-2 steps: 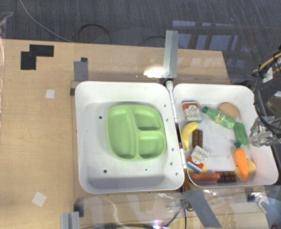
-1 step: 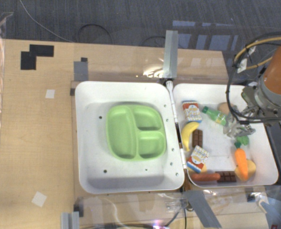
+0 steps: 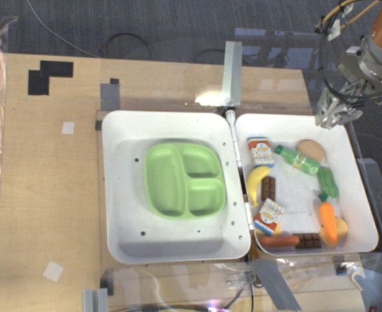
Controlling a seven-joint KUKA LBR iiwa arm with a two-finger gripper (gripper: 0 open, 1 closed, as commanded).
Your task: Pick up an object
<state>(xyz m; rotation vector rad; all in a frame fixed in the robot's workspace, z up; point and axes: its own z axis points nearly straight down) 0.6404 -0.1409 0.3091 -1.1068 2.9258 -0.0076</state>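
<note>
The right bin (image 3: 366,229) holds several toy foods: a green bottle (image 3: 297,160), a tan bread roll (image 3: 311,150), a banana (image 3: 255,182), two small cartons (image 3: 260,151) (image 3: 269,215), a carrot (image 3: 327,221), a green vegetable (image 3: 327,182), a sausage (image 3: 278,241) and chocolate bars (image 3: 268,188). My gripper (image 3: 337,114) hangs over the far right corner of this bin, above and right of the bread roll, with nothing visibly held.
The left bin (image 3: 116,148) holds a green divided tray (image 3: 182,179). A grey metal post (image 3: 232,77) stands behind the divider between the bins. Wooden bench surface stretches to the left, with black markers (image 3: 48,75).
</note>
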